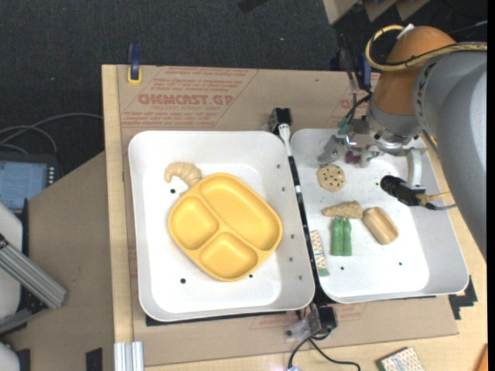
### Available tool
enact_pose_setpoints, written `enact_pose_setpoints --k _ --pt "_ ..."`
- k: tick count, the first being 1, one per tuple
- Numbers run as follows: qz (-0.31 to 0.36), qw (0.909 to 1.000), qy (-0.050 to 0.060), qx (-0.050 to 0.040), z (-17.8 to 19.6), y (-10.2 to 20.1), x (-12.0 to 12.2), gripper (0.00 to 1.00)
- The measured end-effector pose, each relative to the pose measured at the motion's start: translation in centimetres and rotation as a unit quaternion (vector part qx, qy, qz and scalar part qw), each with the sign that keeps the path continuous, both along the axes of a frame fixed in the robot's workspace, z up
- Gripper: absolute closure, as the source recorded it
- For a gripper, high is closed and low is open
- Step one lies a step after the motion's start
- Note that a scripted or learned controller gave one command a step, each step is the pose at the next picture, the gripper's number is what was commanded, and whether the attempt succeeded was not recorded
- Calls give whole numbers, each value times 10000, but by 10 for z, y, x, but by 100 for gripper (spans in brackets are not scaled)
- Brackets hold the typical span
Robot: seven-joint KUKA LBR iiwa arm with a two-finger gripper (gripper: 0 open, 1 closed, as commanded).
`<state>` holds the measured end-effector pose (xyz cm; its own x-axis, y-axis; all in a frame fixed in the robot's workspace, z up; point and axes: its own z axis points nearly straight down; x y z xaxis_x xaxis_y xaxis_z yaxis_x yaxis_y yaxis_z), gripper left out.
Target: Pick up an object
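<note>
The pincer [349,147], its opening hard to tell, hangs just above the flat round cookie [331,178], which looks light, stiff, and best taken across its rim.

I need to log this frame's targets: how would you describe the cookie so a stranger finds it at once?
Look in the right white bin, at its upper left part, just below the gripper. The cookie lies flat there, above the green piece and the tan cylinder. It alone is round, flat and pale with dark specks.
</note>
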<state>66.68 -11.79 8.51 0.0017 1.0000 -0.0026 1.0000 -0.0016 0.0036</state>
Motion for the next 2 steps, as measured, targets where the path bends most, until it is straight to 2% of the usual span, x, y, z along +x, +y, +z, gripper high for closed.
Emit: enact_pose_setpoints --k 1,2 --pt "12 10000 -22 -6 11 1 1 100" --pt "16 10000 -57 1 143 10 -14 100"
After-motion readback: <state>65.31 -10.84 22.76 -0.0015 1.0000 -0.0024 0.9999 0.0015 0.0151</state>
